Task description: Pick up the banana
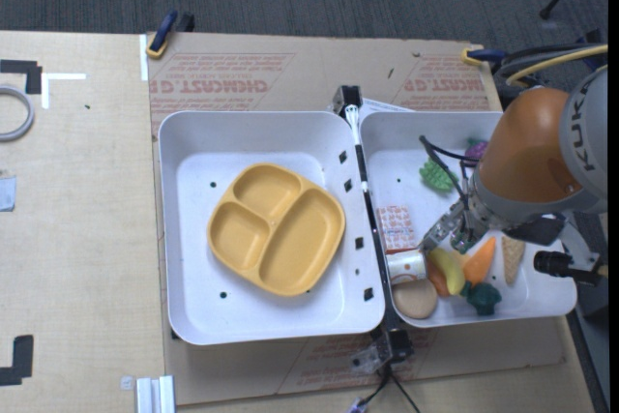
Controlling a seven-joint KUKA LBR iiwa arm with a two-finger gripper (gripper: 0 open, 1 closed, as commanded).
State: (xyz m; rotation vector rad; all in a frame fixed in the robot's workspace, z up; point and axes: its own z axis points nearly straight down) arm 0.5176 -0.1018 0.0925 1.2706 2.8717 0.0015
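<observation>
Just above the banana our gripper hovers — whether it is parted or closed we cannot tell. We judge this the approach; next we must descend squarely, avoiding the carrot touching the banana's right.

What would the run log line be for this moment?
task: pick banana | jaws: low in right white bin, above small yellow banana | grasp: not confirmed | yellow three-compartment plate: left bin

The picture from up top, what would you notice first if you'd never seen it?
Probably the big yellow tray with three compartments, sitting in the left bin. Next, the grey-and-orange robot arm over the right bin, its claw down among toy foods, just above the banana.
</observation>
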